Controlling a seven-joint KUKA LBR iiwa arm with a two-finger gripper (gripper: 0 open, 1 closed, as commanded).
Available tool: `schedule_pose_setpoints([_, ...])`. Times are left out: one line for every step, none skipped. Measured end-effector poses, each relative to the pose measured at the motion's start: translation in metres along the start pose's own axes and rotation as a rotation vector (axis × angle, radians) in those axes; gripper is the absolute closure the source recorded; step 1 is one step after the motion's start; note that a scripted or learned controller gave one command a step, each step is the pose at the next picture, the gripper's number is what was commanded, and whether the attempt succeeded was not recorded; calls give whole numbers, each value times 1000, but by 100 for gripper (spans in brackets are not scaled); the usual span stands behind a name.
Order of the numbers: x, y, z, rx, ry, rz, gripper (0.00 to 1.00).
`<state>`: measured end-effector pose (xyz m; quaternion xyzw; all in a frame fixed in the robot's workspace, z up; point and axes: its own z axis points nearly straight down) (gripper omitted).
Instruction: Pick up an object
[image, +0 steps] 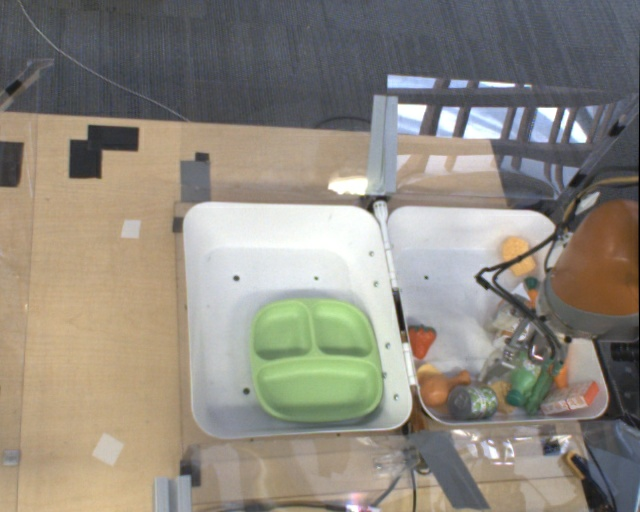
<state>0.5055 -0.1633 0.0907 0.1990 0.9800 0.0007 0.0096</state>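
A wooden bench (90, 330) carries two shallow white bins side by side, seen from above at a slant. The left bin (215, 300) holds a green divided plate (316, 360) with three compartments, lying flat toward the bin's near side. The right bin (450, 250) holds a jumble of small toy foods gathered in its near right corner. A red strawberry (423, 341) lies by the wall shared with the left bin. Near it sit an orange piece (436, 386), a round grey-green item (472, 402) and a green piece (530, 385). A yellow-orange item (515, 248) lies apart, toward the far side of the bin. The robot arm (600, 265), with its orange band, reaches in from the right over this bin. Its gripper (515, 352) is low above the jumble, just beside the green piece. Whether it is spread or closed cannot be told, as clutter and cables blur it.
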Motion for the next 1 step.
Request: schedule_pose_setpoints([-105,33,5,2,6,87,0])
